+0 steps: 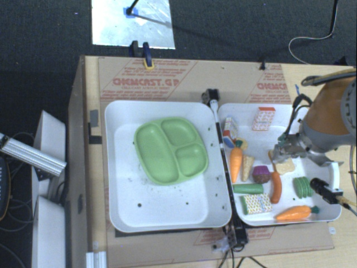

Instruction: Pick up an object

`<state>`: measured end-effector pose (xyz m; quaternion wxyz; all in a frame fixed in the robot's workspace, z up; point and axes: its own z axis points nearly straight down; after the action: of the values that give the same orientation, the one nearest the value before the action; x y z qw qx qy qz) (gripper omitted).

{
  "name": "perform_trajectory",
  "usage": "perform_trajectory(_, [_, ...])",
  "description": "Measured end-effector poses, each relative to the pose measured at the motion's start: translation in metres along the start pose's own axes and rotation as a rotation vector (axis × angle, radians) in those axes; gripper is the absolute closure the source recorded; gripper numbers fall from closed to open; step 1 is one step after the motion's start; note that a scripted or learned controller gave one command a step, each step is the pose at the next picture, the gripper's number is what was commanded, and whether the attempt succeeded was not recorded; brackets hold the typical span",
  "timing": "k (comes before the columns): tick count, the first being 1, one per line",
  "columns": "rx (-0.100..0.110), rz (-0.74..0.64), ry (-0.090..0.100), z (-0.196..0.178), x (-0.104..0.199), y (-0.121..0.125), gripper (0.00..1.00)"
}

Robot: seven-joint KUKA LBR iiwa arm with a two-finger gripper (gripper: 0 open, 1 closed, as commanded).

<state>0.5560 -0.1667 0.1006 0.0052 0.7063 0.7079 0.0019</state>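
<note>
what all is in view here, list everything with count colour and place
white bins: 2, white, side by side on the bench
divided plate: 1, green, middle of the left bin
carrots: 2, orange, right bin; one upright by the divider, one lying at the near edge
small box: 1, white and red, far part of the right bin
purple item: 1, purple, centre of the right bin
orange stick: 1, orange-red, right of the purple item
green stick: 1, green, lying below the purple item
patterned block: 1, white with coloured specks, near edge of the right bin
ridged green piece: 1, green, right side of the right bin
arm: 1, grey with orange band, over the right bin
gripper: 1, low over a pale item
</note>
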Motion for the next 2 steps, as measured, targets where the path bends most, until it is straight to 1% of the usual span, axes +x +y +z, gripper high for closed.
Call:
perform_trajectory(1, [0.000, 0.000, 0.000, 0.000, 0.000, 0.000, 0.00])
perform_trajectory(2, [-0.002, -0.001, 0.000, -0.011, 0.000, 0.001, 1.00])
